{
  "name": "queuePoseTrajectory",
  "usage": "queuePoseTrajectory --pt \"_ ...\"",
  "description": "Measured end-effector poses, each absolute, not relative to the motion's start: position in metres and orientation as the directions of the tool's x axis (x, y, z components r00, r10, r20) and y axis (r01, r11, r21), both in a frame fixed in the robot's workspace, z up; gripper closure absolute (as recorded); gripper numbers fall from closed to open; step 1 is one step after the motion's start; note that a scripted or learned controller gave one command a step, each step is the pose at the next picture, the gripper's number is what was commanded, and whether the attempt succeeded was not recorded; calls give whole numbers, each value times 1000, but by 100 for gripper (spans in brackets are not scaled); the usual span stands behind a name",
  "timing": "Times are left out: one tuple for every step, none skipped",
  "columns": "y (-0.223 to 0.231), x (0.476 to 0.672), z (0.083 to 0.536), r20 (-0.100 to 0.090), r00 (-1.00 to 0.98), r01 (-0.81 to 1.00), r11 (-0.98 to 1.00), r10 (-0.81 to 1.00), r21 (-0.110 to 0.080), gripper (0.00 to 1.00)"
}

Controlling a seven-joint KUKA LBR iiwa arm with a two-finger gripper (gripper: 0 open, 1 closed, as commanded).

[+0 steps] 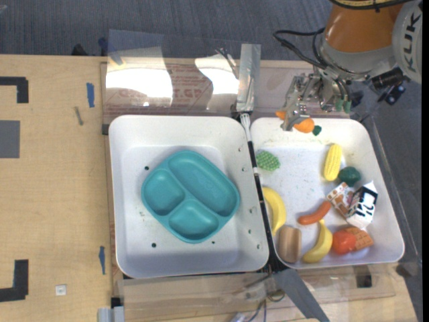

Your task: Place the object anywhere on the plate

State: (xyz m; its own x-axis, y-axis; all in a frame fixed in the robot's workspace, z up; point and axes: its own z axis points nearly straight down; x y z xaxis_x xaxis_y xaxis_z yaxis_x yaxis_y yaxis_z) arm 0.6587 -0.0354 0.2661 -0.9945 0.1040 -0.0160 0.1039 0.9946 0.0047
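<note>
— Two white bins sit side by side on the bench, tan board stretching off to the left. Left bin (127, 146) has the teal plate (190, 194) lying in the middle of it, three compartments, slightly turned.

— And the arm?

— Reaching in from the right, orange band (365, 12) up top. The gripper (298, 116) is poised over the far rim of the right bin (385, 200), and there's an orange carrot (303, 125) with a green end right at its fingertips. Looks pinched between the fingers, just clear of the bin's back edge.

— So the carrot's nowhere near the plate?

— Well apart. It's at the far corner of the right bin; the plate is over in the left one.

— What else is in that right bin?

— A good heap. A small green leafy piece (267, 160) near the dividing wall, a corn cob (332, 162) upright-ish toward the right, a dark green piece (348, 176) just beside it. A banana (274, 208) along the left wall, a brown piece (289, 243) below it, a second banana (320, 243) curled at the near side, an orange-red sausage (314, 213) between them, a printed carton (353, 201), and a red-orange piece (348, 240) in the near right corner.
</note>
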Motion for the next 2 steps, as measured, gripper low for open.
queuePoseTrajectory --pt "11 564 313 -10 -999 42 999 42 2 100" --pt "65 607 292 -5 -999 -38 999 -38 3 100"
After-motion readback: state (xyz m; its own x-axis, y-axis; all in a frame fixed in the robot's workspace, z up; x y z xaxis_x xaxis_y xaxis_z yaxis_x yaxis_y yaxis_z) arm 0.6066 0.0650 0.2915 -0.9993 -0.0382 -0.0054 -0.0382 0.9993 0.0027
